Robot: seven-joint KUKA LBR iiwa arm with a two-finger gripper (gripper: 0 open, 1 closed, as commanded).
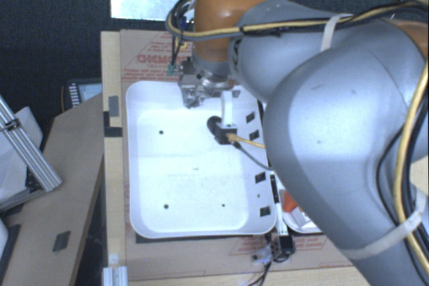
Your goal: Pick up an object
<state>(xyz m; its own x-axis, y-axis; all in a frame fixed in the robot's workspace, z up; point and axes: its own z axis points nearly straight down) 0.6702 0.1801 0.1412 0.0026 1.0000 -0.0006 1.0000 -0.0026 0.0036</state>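
Observation:
My gripper point(191, 98) hangs below the orange band point(224, 7) of the wrist, over the far edge of the left white bin point(144, 211). Nothing shows underneath it but the bin's bare white floor, and I see no object in its grasp. A small orange and white object point(293, 209) peeks out in the right bin, mostly hidden under the big grey arm point(335, 117).
A black fitting with a yellow cable point(220, 129) hangs from the wrist over the left bin's right half. Brown cardboard point(144, 57) lies under the bins. A metal rail point(27, 151) leans at the far left, off the bench.

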